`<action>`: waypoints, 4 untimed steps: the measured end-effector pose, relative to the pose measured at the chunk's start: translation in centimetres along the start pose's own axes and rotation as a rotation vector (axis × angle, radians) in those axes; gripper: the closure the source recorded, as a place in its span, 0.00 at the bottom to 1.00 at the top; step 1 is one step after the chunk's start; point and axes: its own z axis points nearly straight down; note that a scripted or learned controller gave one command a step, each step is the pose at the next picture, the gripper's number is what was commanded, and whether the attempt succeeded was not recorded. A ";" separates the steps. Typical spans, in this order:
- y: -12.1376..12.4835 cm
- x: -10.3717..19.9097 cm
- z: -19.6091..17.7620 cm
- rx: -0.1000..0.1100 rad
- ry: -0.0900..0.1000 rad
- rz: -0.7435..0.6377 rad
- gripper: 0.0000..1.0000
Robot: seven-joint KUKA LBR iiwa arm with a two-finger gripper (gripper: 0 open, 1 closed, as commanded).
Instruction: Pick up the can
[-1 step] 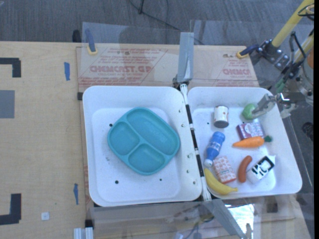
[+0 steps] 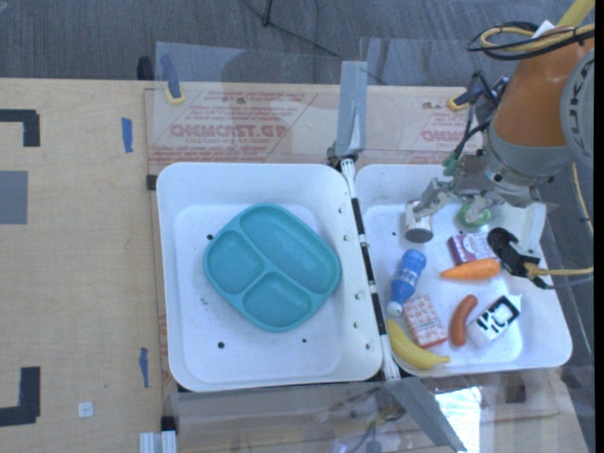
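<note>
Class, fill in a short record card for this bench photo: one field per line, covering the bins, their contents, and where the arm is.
left bin: holds a blue divided plate
right bin: holds the other items
can: near the right bin's upper left, beside the gripper
gripper: low over the right bin's upper part, next to the can
blue bottle: below the can
carrot: right of the bottle
banana: right bin's lower left corner
sausage: right of the banana
arm: enters from the right
</note>
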 end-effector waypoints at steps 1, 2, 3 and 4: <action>0.9 -1.2 9.4 -0.005 -0.001 -0.145 0.00; 6.5 -0.7 10.2 -0.007 -0.002 -0.152 0.00; 6.7 -0.8 8.8 -0.015 -0.005 -0.153 1.00; 1.1 3.2 -2.4 -0.005 -0.001 -0.009 1.00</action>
